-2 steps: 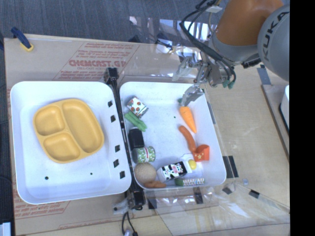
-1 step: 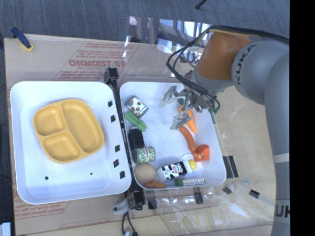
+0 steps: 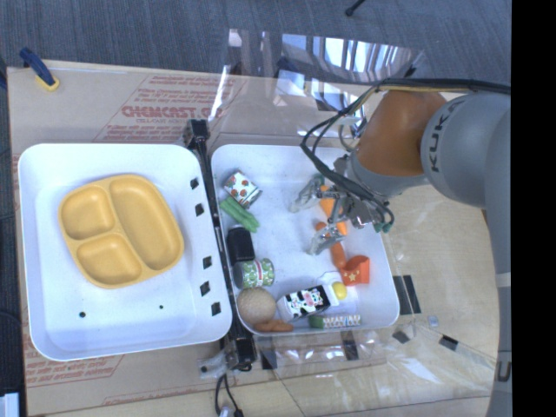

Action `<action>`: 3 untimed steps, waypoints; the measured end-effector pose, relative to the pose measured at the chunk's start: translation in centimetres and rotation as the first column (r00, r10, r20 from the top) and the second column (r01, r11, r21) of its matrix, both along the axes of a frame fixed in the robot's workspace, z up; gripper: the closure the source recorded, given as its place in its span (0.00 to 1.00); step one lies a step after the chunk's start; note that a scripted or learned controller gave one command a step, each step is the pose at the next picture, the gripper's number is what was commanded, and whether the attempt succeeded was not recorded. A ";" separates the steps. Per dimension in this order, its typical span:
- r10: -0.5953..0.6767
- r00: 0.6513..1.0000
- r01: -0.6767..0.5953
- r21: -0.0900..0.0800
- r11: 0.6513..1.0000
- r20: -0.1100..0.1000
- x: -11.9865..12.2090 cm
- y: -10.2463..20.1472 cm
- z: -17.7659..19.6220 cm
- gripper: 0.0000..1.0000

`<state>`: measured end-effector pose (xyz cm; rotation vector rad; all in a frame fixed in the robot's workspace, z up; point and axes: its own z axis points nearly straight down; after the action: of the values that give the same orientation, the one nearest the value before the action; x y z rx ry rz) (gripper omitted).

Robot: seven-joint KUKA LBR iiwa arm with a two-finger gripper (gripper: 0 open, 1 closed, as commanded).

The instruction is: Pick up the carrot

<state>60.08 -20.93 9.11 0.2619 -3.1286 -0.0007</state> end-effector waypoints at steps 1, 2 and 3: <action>0.007 1.000 -0.007 -0.001 1.000 0.008 0.4 0.2 1.3 1.00; -0.075 0.997 0.075 -0.005 0.997 0.011 -6.9 -0.2 9.6 1.00; -0.303 0.953 0.303 -0.001 0.953 0.002 -10.8 1.2 12.6 1.00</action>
<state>49.27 -19.74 21.71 -0.2202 -3.1342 0.0005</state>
